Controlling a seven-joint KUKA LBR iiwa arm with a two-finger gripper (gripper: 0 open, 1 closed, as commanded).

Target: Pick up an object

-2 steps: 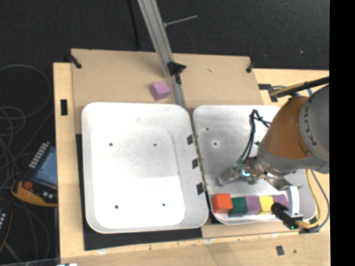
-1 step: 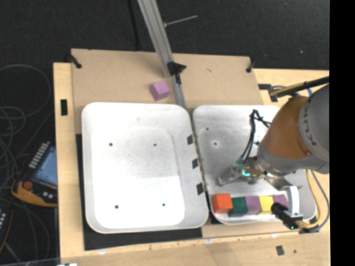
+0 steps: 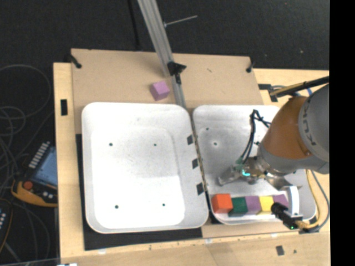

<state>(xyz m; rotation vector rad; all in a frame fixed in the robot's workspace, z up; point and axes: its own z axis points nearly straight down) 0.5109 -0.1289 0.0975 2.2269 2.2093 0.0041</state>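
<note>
orange block [image 3: 223, 203], green block [image 3: 239, 205], purple block [image 3: 253, 204] and yellow block [image 3: 267, 204] sit packed along the right bin [image 3: 222, 126]'s near wall, just below the gripper [image 3: 230, 177], so its descent could wedge against neighbours or the wall.

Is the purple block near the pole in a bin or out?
Out. The purple block lies on the brown board behind the left bin, beside the pole.
</note>
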